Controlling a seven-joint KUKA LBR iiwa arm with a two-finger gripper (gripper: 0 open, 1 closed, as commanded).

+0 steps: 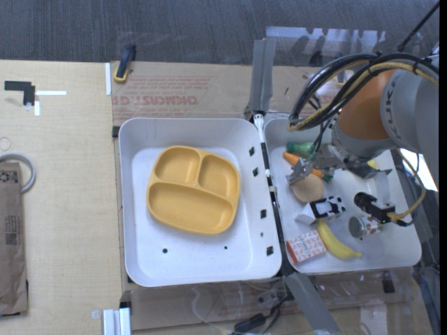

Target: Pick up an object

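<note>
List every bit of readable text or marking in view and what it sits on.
Red print on the cardboard sheet behind the bins: upside down and blurred, not reliably readable.
Small red patterned box: print too small to read.
Brown paper bag: dark marks, too blurred to read.

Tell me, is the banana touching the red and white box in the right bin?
Cannot tell. In the camera view the banana lies right beside the red and white box in the right bin; their edges meet or nearly meet, with no plain gap or contact.
</note>
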